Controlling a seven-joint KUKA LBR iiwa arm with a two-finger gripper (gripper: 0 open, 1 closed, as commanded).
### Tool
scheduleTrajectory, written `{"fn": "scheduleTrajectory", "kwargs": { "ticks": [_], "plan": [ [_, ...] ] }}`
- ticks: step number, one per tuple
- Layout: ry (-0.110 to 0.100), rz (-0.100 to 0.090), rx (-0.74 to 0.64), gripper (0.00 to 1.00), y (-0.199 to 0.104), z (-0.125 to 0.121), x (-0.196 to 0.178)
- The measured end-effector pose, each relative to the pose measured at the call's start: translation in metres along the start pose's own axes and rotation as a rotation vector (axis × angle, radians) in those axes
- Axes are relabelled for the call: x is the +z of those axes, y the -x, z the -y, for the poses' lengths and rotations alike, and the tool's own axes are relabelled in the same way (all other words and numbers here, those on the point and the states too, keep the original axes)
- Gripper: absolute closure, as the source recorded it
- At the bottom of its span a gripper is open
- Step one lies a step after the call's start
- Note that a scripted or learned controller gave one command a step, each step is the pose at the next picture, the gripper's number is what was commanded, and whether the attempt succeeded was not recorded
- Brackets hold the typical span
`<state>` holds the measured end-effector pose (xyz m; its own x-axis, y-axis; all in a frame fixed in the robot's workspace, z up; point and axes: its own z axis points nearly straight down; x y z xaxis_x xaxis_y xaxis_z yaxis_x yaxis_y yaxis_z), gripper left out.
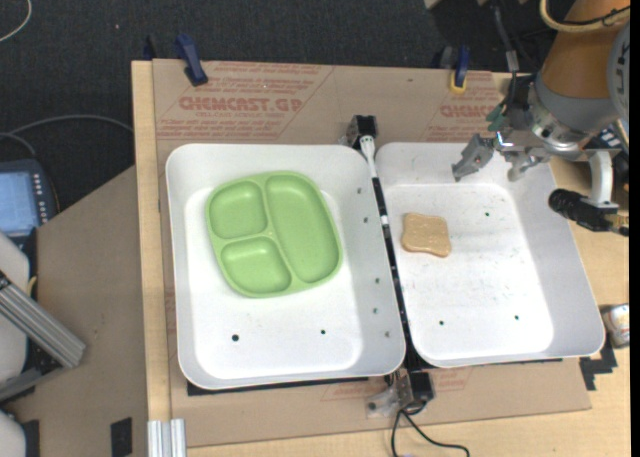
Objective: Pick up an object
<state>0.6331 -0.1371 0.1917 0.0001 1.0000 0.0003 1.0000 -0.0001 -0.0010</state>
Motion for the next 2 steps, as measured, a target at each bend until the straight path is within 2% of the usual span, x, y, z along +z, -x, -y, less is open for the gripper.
{"fn": "scheduleTrajectory", "kwargs": {
  "ticks": [1, 2],
  "plan": [
    [-0.004, -0.003, 0.003, 0.00, -0.0331, 0.0522, 0.1096],
    [0.009, 0.002, 0.003, 0.00, -0.0347, 0.0561, 0.1034]
  ]
}}
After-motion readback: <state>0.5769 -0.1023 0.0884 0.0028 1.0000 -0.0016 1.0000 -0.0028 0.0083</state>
